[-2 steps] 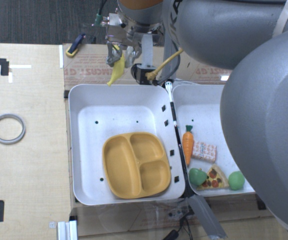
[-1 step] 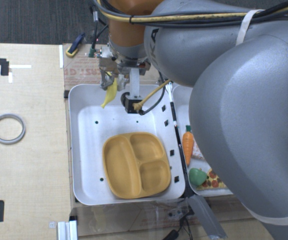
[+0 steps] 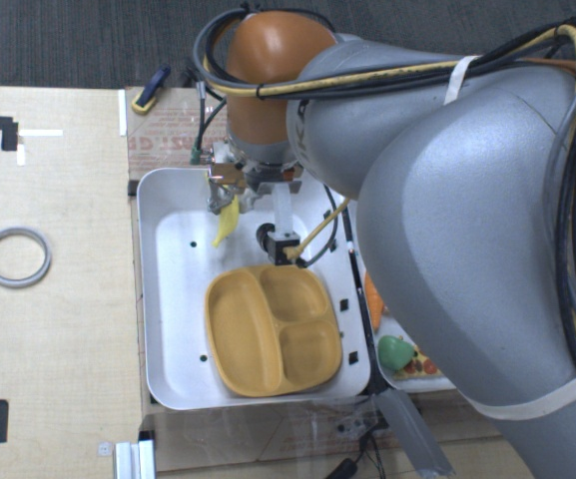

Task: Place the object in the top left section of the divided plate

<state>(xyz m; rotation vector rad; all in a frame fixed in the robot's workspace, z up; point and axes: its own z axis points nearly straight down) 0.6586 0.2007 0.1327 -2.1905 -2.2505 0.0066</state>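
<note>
— Banana (image 3: 227, 225), where is it?
— Pinched between my gripper's (image 3: 230, 208) fingers, hanging over the left bin (image 3: 168, 297), just above the divided plate (image 3: 271, 329).
— Which step?
— Carrying, I judge. Next I must move over the plate's top left section, lower, then let go.

Small yellow object (image 3: 226, 225) hanging tilted above bin floor; tan divided plate (image 3: 271, 329) nearby.
</note>
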